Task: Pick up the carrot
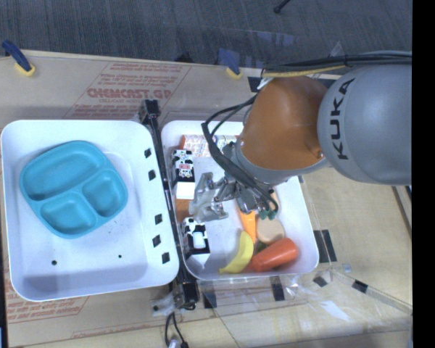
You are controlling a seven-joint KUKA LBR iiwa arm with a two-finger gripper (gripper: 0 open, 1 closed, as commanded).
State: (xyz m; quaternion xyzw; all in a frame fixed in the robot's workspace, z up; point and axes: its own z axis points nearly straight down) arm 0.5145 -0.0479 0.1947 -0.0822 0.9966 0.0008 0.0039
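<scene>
The carrot (248,224) is a short orange cone lying in the right bin (304,216), its upper end tucked under the arm's wrist. My gripper (209,200) hangs low over the middle of that bin, just left of the carrot and a small gap away from it. I see nothing gripped in it. The orange band and grey body of the arm cover the bin's upper right part.
A yellow banana (238,254), a red-orange oblong piece (276,254) and a tan piece (270,230) crowd the carrot's near side. Two cow-patterned blocks (196,238) and small boxes (184,190) line the bin's left wall. The left bin (29,267) holds a blue divided plate (72,187).
</scene>
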